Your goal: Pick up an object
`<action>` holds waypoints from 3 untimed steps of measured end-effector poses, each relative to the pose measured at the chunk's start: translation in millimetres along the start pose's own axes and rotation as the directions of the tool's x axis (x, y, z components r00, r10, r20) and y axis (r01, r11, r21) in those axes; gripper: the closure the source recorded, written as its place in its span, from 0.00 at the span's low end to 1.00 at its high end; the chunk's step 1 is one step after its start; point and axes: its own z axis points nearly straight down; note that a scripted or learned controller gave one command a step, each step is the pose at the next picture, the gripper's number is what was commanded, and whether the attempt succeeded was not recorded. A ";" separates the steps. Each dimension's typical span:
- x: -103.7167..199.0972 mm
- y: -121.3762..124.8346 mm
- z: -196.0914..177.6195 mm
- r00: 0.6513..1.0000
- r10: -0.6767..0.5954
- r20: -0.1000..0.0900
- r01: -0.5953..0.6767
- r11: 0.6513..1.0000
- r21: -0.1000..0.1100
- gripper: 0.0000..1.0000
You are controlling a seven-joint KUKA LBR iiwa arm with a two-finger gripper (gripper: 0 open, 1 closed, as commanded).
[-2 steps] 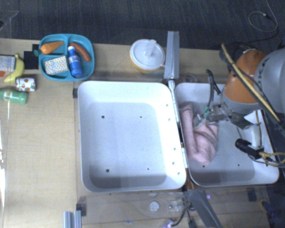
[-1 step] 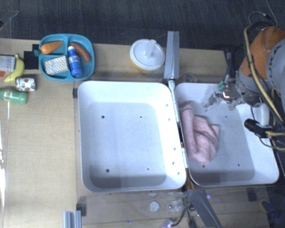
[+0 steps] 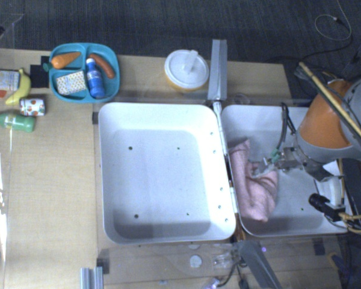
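Note:
A crumpled pink cloth (image 3: 251, 191) lies along the left wall of the right bin (image 3: 301, 217), running from near the bin's middle down toward its front edge. My gripper (image 3: 268, 164) hangs low at the cloth's upper right edge, on or just above the fabric. The grey arm with its orange band (image 3: 322, 125) reaches in from the right and covers the bin's right side. Cables and the wrist body blur the gripper tip.
The left bin (image 3: 162, 173) sits beside the right one, with a metal divider post (image 3: 218, 71) at the back between them. Behind stand a white lidded cup (image 3: 186, 69) and a blue divided plate (image 3: 84, 72) of toy food. A banana (image 3: 19, 88), a can (image 3: 32, 106) and a green bottle (image 3: 12, 121) lie far left.

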 end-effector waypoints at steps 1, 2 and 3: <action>35.9 -8.1 -0.9 0.995 -0.096 0.002 0.096 0.995 -0.004 0.00; 35.8 -5.4 -12.8 0.995 -0.098 0.005 0.098 0.995 -0.011 1.00; 48.9 85.9 -95.3 0.982 -0.188 -0.003 0.188 0.982 0.006 1.00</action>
